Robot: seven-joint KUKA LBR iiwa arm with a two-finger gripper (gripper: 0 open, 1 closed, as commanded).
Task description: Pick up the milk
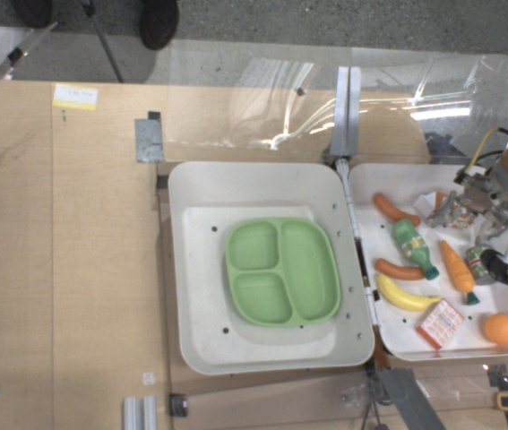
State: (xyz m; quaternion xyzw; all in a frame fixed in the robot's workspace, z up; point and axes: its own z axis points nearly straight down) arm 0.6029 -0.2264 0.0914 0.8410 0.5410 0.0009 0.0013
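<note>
The milk point(440, 322) is a small red and white carton lying flat near the front edge of the right bin point(361, 240), between a banana point(403, 295) and an orange point(500, 329). My gripper point(479, 215) hangs over the back right part of that bin, well behind the carton and apart from it. It is just above a carrot point(457, 267) and a small dark and green item point(485, 262). Nothing shows as held.
The right bin also holds two sausages point(395, 210) point(399, 269) and a green bottle point(413, 247). A green divided plate point(282, 271) lies in the left bin point(191, 240). A metal post point(347, 115) stands behind the bins' shared edge.
</note>
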